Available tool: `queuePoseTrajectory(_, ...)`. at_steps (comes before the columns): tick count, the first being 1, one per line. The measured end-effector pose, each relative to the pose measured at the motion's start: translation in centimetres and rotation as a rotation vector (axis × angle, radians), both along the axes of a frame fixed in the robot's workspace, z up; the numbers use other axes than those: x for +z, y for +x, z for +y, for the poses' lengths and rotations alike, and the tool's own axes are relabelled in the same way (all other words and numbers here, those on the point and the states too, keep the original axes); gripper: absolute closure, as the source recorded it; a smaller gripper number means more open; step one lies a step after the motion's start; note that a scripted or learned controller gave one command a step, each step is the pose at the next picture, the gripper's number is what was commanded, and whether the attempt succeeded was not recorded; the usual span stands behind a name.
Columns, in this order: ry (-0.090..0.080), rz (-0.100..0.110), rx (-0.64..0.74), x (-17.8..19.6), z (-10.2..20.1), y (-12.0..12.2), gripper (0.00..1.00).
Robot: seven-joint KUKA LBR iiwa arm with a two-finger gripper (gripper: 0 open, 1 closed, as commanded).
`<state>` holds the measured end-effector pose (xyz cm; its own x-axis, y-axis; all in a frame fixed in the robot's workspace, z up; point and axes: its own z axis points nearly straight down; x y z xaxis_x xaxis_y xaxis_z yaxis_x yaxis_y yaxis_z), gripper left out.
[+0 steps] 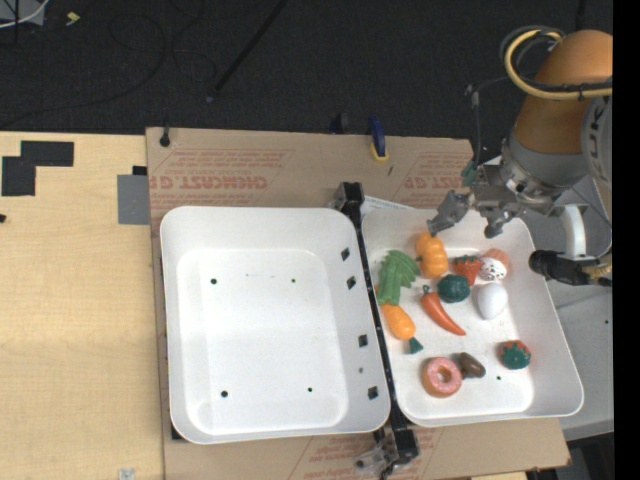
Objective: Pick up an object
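Observation:
My gripper (467, 223) hangs open over the back of the right bin (555, 388), with nothing between its fingers. Just below it lie an orange pepper (432, 255), a small red piece (468, 266) and a spotted orange-and-white piece (494, 265). Further forward sit a green leafy vegetable (397, 273), a carrot (398, 320), a red chili (440, 311), a dark green ball (453, 288) and a white egg (490, 299). Near the front are a pink donut (441, 376), a brown piece (468, 365) and a red-and-green strawberry (515, 354).
The left bin (190, 268) stands beside the right one, with a black divider rail (365, 298) between them. Both rest on a cardboard sheet (260, 173) on the bench. The arm's orange band (570, 63) rises at the upper right.

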<state>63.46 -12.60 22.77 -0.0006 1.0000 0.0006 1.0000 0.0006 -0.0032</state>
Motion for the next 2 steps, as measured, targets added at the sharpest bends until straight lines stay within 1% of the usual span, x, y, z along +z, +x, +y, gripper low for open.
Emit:
queuePoseTrajectory(1,0.001,0.004,0.001,-14.7,2.1,-0.8,0.0)
queuePoseTrajectory(2,0.003,0.009,-0.004,-14.1,4.4,-10.2,0.0)
